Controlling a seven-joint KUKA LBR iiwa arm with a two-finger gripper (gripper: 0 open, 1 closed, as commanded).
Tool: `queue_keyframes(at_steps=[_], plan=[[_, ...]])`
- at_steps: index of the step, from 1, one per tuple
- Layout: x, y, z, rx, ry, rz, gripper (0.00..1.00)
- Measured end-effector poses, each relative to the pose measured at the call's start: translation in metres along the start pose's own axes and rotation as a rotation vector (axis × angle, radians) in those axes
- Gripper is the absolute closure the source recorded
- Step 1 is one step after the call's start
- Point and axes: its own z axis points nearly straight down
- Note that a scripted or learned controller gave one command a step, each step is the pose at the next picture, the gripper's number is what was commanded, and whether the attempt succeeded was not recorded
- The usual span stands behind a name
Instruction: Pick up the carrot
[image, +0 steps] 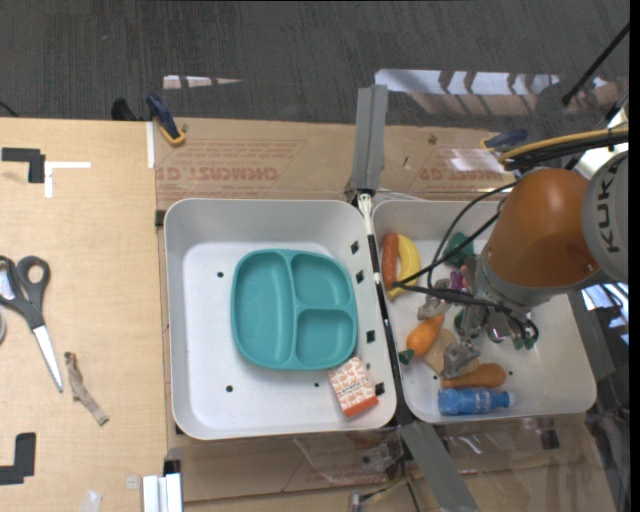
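The carrot (426, 334) is small and orange, with a green stem end pointing to the lower left. It lies on the floor of the right bin (560, 385), near that bin's left wall. My gripper (464, 352) hangs over the same bin, just right of the carrot and slightly nearer the front. Nothing orange shows inside it, and the carrot lies apart from it. The arm's orange band (540, 230) sits above it and hides the bin's middle.
A yellow banana (408, 257) and a red-orange piece (389, 262) lie behind the carrot. A brown oblong item (477, 376) and a blue bottle (473, 402) lie near the front wall. The left bin (200, 300) holds a teal divided plate (294, 310) and a snack packet (353, 388).
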Motion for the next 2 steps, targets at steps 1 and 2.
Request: queue_keyframes(at_steps=[1,2], plan=[[-0.002,-0.003,0.000,0.000,-0.001,0.088,0.00],[-0.015,-0.008,0.000,0.001,-0.002,-0.107,0.00]])
